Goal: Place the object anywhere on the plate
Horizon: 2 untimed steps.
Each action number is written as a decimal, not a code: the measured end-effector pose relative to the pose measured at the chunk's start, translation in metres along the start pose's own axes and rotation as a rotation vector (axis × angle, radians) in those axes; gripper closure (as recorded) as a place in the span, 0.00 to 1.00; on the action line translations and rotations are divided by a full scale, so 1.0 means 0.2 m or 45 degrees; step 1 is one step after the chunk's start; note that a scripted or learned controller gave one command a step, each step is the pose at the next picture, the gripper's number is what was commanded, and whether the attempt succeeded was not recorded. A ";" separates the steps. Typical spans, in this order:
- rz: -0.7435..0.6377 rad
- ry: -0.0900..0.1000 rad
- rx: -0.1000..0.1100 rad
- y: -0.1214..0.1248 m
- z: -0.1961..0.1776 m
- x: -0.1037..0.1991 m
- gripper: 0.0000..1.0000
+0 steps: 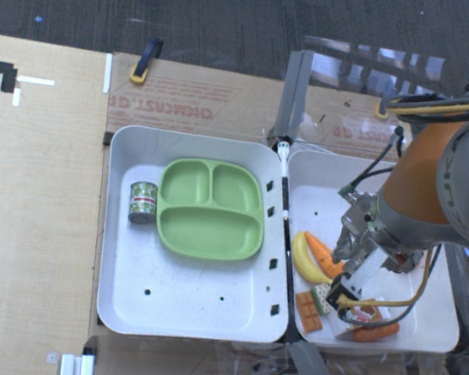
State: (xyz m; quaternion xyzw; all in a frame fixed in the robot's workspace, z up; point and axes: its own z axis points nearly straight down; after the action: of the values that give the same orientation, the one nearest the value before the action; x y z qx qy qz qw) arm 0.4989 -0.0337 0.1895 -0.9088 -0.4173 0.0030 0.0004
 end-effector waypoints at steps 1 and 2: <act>-0.007 0.000 -0.001 0.04 -0.10 0.08 1.00; -0.298 -0.001 0.002 -0.11 0.00 0.29 1.00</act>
State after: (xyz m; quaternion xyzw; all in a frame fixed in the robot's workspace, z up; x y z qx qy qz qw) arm 0.5191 0.0241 0.1891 -0.8538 -0.5206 0.0036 0.0012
